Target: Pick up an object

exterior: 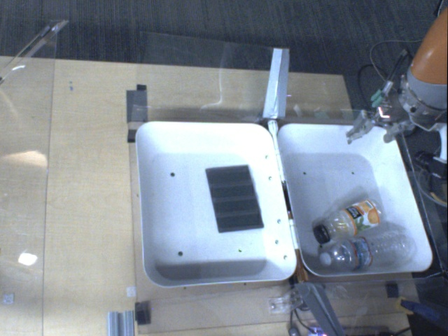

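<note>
A black ridged rectangular pad [234, 198] lies flat in the middle of the left bin [154, 187]. In the right bin [315, 159], near its front right corner, lie two plastic bottles: one with a yellow-orange label and black cap [350, 220], and a clear one with a blue label [364, 252] just in front of it. My gripper [372, 133] hangs over the right bin's far right corner, well behind the bottles. It is open, its two fingers spread apart with nothing between them.
A metal post [276, 82] stands behind the seam between the two bins. Cables [381, 58] trail behind the arm at the top right. Bare wooden bench [70, 187] stretches to the left of the bins.
</note>
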You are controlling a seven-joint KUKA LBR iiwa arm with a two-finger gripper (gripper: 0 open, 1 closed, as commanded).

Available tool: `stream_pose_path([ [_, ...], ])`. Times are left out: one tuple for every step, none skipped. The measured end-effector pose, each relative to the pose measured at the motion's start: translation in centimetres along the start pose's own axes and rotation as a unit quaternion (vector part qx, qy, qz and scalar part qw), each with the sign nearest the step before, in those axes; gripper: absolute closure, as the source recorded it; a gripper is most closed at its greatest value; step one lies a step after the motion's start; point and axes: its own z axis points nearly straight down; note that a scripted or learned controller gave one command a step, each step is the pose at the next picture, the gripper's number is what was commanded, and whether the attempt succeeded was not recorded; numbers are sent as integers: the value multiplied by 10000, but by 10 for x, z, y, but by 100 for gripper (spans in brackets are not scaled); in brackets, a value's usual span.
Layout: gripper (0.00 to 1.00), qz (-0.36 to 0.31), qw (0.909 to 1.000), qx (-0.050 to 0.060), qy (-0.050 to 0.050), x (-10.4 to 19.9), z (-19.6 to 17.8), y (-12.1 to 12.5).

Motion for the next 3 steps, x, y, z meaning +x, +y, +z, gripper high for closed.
stream_pose_path([
  [0, -439, 9990, -2, -2, -12, 50, -77],
  [0, -1051, 9944, -47, -20, -32, 135, -115],
  [0, -1206, 9927, -65, -24, -31, 135, -120],
])
